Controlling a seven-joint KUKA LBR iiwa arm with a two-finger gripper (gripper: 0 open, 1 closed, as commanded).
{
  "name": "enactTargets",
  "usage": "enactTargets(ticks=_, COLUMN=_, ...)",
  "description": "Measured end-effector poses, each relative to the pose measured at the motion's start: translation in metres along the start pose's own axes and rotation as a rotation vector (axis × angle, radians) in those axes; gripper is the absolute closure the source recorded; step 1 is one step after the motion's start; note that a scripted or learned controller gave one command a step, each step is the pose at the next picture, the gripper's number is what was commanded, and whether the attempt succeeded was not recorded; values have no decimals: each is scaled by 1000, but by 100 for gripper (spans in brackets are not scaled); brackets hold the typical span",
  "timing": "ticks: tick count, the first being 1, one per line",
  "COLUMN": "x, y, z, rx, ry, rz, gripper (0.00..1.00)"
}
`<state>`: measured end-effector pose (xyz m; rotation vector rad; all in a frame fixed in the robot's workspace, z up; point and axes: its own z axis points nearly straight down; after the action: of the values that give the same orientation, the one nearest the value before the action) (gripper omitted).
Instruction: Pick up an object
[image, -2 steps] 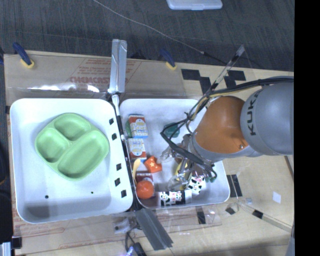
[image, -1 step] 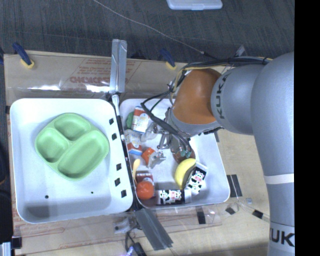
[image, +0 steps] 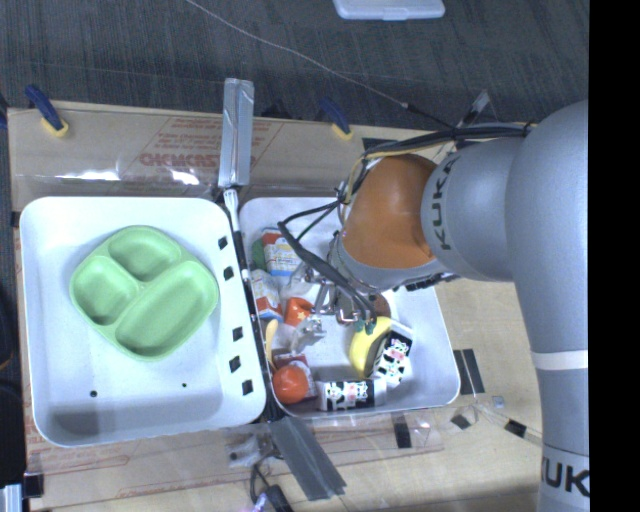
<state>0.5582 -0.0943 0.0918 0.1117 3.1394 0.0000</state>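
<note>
The right bin (image: 438, 352) holds a jumble of small objects: a yellow banana-like toy (image: 364, 346), a black-and-white cow-patterned piece (image: 347, 394) with a second one (image: 395, 362) beside it, an orange-red ball (image: 291, 383), another orange item (image: 298, 310) and a small packet (image: 279, 254) at the back. My gripper (image: 322, 322) hangs low over the middle of this pile, its metal fingers (image: 310, 330) between the orange item and the yellow toy. The orange wrist band (image: 395, 212) and grey arm cover the bin's back right part.
The left bin (image: 60, 400) carries a green three-compartment plate (image: 145, 290). A metal bar (image: 236, 135) stands at the divider between the bins. Cables loop around the wrist. Blue clamps hold the cardboard base at the back.
</note>
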Motion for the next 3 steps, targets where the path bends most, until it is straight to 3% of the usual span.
enactTargets(ticks=1, x=-89, y=-59, z=-1, rx=1, ry=-2, rz=-55, gripper=0)
enactTargets(ticks=2, x=-87, y=-112, z=-59, rx=3, ry=-7, rz=-93, gripper=0)
enactTargets(ticks=3, x=-92, y=-30, z=-16, rx=0, ry=-8, rz=-92, gripper=0)
